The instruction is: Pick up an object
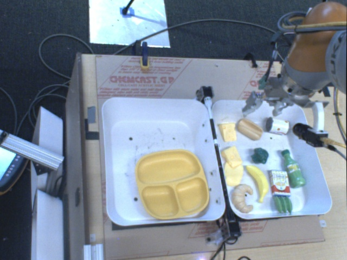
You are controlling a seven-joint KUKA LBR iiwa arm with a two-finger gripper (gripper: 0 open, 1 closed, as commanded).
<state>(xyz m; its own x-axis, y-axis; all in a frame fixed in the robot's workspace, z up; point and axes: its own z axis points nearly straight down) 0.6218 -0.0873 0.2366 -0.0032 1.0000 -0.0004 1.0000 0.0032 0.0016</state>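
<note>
The two-finger gripper [267, 105] is hovering spread open and empty above the right white bin [320, 186], near the tan plastic hot-dog bun [250, 129]; it probably is light, smooth, best pinched across its middle.

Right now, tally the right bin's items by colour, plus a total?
Yellow: 4 (cheese wedge, two cheese slices, banana)
Green: 3 (broccoli, bottle, bean pods)
Tan: 2 (hot dog bun, croissant)
White: 1 (cup)
Red and white: 1 (small carton)
Total: 11
</note>
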